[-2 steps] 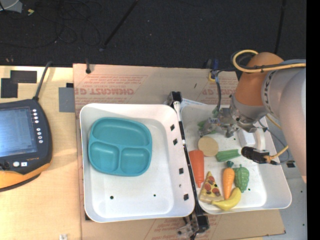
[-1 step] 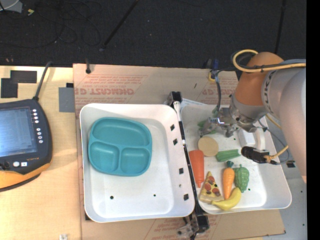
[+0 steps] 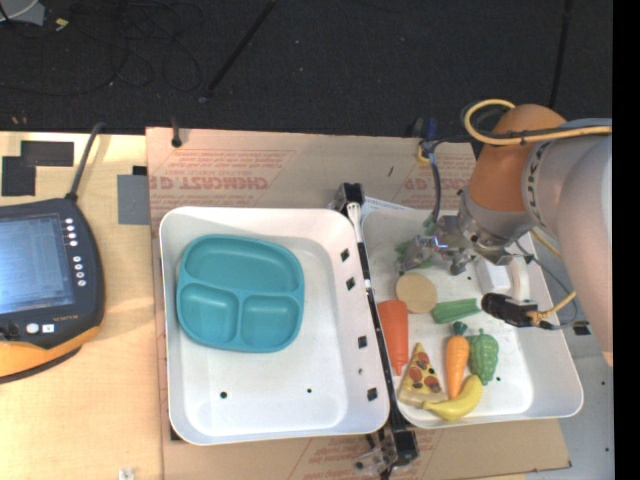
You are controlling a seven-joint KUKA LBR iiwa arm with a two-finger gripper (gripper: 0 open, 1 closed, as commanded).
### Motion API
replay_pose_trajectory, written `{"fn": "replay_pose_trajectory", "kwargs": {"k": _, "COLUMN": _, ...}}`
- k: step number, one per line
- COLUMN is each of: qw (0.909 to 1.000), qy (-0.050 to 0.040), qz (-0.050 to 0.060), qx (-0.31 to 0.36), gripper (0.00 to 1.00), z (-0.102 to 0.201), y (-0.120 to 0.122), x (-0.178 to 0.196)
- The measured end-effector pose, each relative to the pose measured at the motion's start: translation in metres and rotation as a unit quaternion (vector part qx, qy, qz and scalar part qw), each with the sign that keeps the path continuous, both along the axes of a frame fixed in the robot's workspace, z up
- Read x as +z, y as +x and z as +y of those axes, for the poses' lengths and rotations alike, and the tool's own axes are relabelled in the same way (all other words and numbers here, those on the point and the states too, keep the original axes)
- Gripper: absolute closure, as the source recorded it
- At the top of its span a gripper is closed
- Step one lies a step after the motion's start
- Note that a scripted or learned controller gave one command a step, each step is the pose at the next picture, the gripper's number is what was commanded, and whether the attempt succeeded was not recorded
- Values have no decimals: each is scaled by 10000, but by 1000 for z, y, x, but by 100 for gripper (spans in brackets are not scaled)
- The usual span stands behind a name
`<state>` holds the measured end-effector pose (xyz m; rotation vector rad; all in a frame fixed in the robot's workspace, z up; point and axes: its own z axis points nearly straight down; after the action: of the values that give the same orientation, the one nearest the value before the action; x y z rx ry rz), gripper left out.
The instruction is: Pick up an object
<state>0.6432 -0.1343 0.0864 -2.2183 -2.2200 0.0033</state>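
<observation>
Two white bins on the desk (image 3: 120, 158): left bin (image 3: 260, 388) holds one teal divided plate (image 3: 240, 293); right bin (image 3: 540, 388) holds the toy food. Count: two carrots, a big one (image 3: 393, 333) and a small one (image 3: 456, 363), one pizza slice (image 3: 420, 376), one banana (image 3: 456, 403), one round tan disc (image 3: 417, 291), one green pod (image 3: 455, 309), one green leafy piece (image 3: 484, 356). Claw (image 3: 440, 248) sits low at upper middle of right bin, just above the disc; fingers too blurred, can't tell if open or closed. Possibly something green beside it.
</observation>
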Motion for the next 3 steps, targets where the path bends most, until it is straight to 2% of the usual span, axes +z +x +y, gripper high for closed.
{"fn": "replay_pose_trajectory", "kwargs": {"k": 3, "qw": 10000, "qy": 0, "qz": -2, "qx": 0, "gripper": 0, "z": -3, "y": 0, "x": 0}}
